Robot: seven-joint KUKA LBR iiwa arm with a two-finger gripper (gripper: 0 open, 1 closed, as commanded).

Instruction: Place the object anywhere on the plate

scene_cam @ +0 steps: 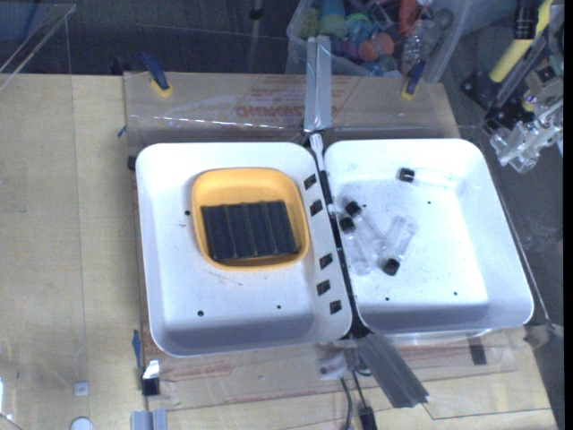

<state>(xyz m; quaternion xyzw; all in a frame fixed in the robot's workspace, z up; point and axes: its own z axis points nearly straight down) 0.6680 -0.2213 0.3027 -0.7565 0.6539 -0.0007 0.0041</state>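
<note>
Pale wooden counter (pixel 72 240) carries two shallow white bins side by side, the left bin (pixel 161 240) and the right bin (pixel 488 240) meeting along a dark seam with a metal strip (pixel 318 88) running up behind it. Inside the left bin sits a yellow plate (pixel 206 191), roughly square with rounded corners, placed toward the bin's far side. A dark ridged block (pixel 249 229) lies flat on the plate, covering most of its nearer half and resting fully within its rim. The right bin holds several clear vials (pixel 398 236) with black caps, scattered in its left part near the seam, well apart from the plate. The gripper (pixel 524 143) hangs beyond the right bin's far right corner, outside both bins and away from the plate; it is blurred against clutter, so whether it is open or closed cannot be told. Behind the bins stands a clear tub of coloured toys (pixel 376 16).
</note>
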